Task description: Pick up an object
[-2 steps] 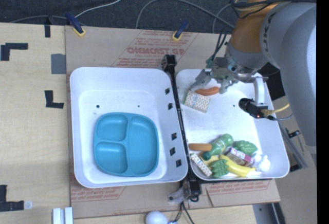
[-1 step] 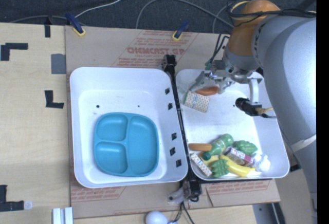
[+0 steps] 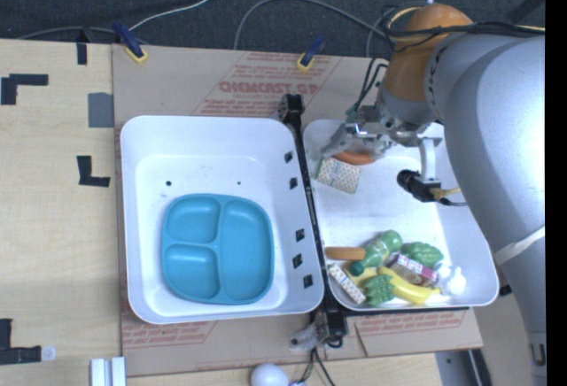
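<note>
Whether the jaws [image 3: 353, 143] are apart, I cannot tell; they hang over a speckled block [image 3: 339, 173] near the right bin's [image 3: 483, 278] far-left corner.

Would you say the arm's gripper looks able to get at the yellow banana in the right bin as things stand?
Probably yes. The banana lies on top at the near edge of the pile in the right bin, uncovered from above, though green toys crowd it. The gripper sits at the bin's far end.

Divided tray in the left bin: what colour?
Light blue divided tray, clearest in the camera view.
</note>
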Controlling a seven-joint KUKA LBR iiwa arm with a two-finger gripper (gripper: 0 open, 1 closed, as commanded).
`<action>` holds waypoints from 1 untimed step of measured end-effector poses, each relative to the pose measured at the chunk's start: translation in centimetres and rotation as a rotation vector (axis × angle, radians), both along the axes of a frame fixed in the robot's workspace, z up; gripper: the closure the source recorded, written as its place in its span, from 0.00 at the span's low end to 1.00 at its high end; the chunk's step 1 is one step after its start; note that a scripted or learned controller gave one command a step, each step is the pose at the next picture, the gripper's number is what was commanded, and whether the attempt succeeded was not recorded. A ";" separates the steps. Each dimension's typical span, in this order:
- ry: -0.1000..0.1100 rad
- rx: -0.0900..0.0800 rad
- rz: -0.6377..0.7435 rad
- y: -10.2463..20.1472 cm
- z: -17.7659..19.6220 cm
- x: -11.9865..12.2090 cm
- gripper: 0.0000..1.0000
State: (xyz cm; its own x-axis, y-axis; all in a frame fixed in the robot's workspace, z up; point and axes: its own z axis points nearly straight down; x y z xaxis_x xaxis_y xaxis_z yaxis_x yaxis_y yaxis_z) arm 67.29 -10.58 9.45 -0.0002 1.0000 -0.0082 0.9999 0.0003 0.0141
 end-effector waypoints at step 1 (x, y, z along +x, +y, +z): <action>-0.004 -0.003 0.000 0.4 0.0 0.1 0.00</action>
